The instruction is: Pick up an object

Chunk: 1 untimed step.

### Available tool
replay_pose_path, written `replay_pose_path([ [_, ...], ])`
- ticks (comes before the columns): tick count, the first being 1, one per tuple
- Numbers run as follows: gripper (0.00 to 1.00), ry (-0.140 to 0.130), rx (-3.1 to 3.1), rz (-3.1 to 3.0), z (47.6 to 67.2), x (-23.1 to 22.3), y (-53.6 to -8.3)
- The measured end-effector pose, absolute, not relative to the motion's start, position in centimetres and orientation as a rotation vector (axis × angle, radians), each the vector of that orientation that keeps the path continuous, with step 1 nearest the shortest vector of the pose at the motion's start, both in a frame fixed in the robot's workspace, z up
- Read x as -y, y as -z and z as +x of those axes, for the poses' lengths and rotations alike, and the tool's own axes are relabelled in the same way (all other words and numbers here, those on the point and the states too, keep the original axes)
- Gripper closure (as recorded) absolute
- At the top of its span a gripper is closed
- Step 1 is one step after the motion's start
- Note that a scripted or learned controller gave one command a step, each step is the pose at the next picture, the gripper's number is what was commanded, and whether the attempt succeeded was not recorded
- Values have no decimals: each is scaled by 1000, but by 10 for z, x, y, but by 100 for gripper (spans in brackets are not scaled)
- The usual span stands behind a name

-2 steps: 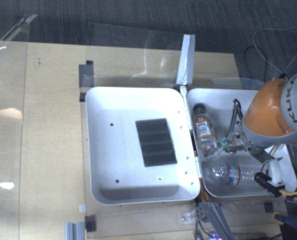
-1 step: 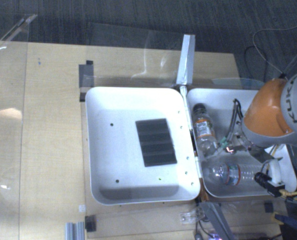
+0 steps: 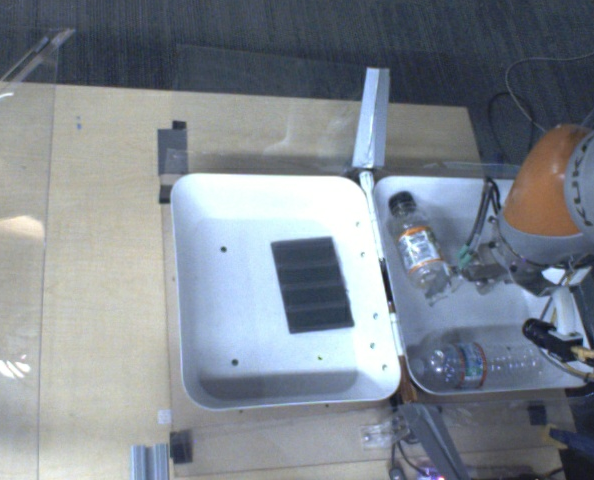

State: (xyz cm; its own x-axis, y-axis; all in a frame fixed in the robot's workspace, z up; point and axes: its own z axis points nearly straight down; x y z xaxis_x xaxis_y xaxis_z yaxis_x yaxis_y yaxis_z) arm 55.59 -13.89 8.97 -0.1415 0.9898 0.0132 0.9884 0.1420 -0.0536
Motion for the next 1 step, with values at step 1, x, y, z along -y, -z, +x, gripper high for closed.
replay_pose_path([
  [1,0,5,2507,-1900,599,124,-94],
])
